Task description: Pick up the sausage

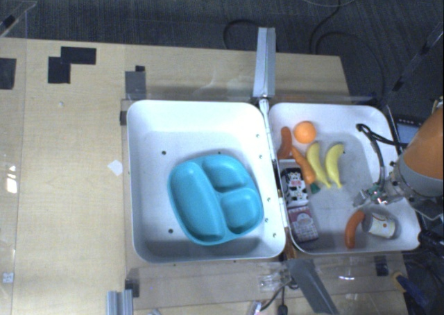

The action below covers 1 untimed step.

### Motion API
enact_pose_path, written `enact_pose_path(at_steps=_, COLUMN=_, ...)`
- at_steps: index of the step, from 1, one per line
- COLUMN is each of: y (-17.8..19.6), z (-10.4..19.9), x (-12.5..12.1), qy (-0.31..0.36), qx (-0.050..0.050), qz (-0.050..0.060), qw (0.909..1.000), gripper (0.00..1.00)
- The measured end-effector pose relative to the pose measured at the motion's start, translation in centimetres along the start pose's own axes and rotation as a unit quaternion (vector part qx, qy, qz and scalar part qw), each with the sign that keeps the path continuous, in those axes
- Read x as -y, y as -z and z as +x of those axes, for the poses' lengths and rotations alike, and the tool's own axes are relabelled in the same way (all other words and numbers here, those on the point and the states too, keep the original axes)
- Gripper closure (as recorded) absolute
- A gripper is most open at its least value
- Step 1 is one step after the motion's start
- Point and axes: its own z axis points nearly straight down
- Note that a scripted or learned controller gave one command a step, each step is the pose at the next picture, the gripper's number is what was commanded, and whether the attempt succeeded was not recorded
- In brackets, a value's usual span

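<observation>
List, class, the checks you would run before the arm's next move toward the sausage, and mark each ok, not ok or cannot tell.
1. Sausage in plain sight in the right bin: ok.
2. Gripper near the sausage: ok.
3. Sausage between the fingers: not ok.
4. Finger opening: cannot tell.
5. Room around the sausage: not ok, a white object lies beside it.
6. Bananas apart from the sausage: ok.

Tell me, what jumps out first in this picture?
The bright blue divided tray lies alone in the left white bin. The right bin holds a cluster: an orange, two bananas and a carrot. At its near right corner the arm's claw hovers by the reddish sausage.
</observation>
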Motion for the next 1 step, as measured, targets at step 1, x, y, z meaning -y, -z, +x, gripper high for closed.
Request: enact_pose_path(at_steps=1, y=0.02, z=-0.27, x=0.0, qy=-0.001, qx=0.004, qz=-0.001, qw=1.0, gripper=0.0)
